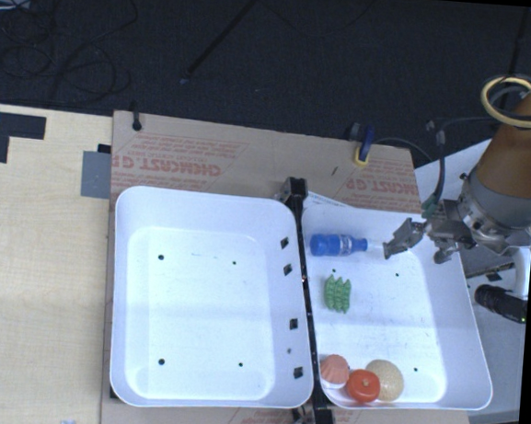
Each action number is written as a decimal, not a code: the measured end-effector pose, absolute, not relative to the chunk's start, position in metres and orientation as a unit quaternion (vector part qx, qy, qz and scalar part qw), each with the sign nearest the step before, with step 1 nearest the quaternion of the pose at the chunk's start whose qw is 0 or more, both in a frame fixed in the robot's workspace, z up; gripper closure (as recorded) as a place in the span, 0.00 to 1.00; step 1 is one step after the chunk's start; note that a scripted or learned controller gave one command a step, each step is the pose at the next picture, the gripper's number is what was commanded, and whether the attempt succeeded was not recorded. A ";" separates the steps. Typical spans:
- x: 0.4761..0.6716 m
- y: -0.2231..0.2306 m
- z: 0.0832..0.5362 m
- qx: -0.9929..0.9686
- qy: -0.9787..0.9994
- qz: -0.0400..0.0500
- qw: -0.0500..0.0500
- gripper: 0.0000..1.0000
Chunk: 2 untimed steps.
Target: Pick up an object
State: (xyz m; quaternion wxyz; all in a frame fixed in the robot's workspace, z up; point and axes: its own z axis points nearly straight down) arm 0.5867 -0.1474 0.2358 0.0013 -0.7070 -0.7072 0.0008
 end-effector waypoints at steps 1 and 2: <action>0.524 -0.174 0.156 -0.709 -0.705 0.004 0.006 0.00; 0.475 -0.189 0.319 -0.709 -0.705 -0.003 -0.006 0.00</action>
